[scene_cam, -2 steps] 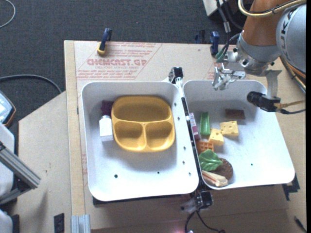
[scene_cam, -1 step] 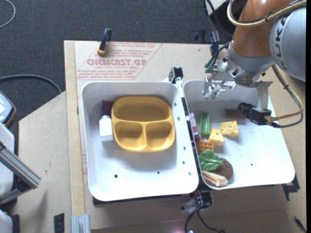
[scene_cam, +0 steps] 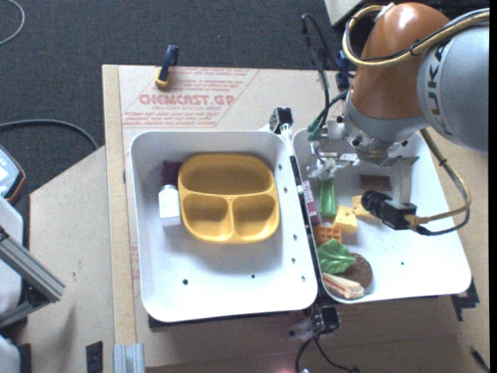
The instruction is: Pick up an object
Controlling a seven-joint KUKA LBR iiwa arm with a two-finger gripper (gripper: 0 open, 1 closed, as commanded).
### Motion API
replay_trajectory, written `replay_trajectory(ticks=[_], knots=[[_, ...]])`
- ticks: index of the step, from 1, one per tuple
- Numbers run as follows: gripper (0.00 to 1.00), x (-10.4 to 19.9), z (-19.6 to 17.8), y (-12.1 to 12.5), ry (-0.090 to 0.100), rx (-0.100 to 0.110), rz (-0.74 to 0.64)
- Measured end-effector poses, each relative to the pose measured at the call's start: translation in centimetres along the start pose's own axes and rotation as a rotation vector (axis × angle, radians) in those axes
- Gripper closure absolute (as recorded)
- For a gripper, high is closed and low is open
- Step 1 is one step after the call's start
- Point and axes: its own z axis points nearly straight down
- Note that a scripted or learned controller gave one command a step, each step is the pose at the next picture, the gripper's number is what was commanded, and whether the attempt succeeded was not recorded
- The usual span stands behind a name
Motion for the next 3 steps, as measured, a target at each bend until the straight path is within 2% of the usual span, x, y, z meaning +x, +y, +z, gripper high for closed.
replay_trajectory(ticks=[1,2,3], knots=[[1.0,3.9,0.2,-2.6,-0.001,0.0,0.0],[1.0,7.3,0.2,-6.5,-0.001,0.001,0.0],[1.0,7.4,2.2,-6.5,-0.003,0.002,0.006]])
